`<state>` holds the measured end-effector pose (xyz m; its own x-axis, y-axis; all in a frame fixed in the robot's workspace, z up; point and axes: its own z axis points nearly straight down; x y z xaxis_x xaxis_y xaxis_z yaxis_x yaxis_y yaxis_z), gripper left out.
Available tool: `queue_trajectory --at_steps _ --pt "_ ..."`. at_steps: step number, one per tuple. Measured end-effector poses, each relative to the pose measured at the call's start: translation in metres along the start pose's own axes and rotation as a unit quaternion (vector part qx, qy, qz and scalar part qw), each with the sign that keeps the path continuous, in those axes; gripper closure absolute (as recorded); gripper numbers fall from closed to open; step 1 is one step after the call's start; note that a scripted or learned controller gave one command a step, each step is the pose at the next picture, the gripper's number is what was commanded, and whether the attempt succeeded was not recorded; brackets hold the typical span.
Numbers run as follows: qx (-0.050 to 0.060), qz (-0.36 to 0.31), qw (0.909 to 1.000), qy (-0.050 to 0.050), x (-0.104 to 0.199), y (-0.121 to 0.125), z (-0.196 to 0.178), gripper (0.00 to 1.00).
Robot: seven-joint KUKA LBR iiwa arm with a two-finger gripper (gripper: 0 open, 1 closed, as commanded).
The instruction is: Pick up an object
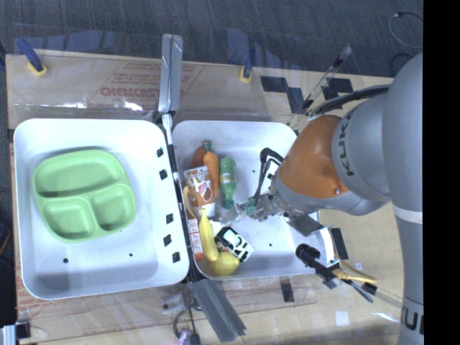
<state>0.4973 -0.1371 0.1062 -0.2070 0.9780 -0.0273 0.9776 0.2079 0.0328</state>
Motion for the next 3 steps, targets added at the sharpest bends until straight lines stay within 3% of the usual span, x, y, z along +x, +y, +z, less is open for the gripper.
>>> queue_trajectory --at_steps 1,2,3 --pt "-0.006 -0.021 0.9997 -0.01 0.015 -0.005 -0.002 0.0" --pt "-0.004 -0.126 0.992 -0.004 0.025 -0.003 -0.002 0.0" --pt "0.013 0.096 0.9953 0.01 0.03 -0.012 0.011 0.0"
